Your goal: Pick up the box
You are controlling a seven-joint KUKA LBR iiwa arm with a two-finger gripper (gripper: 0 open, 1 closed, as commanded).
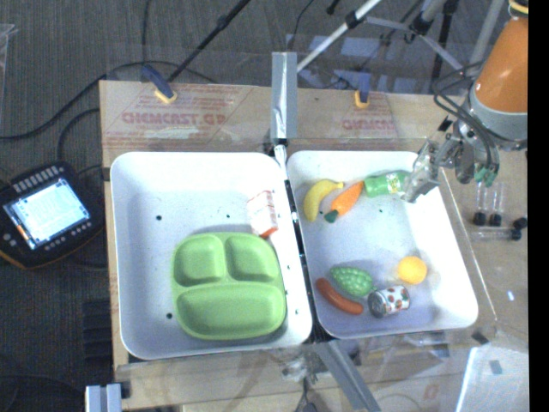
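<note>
Two white bins on a bench, with the arm (506, 67) entering at the right bin's (455, 256) far right corner.

Left bin (137, 230): a green divided tray (228, 286) is set toward the near edge; the box (262, 214), small, white and red, is propped at the right wall, just beyond the tray's far right corner. Right bin: a banana (317, 197), a carrot (344, 200) and a green bottle (386, 183) are lined along the far edge; an orange fruit (413, 269), a green knobbly item (352, 280), a red sausage (340, 298) and a patterned can (389, 300) are grouped toward the near edge. The gripper (424, 177) is seen at the bottle's right end, well apart from the box; whether it is released or clenched cannot be told.
</note>
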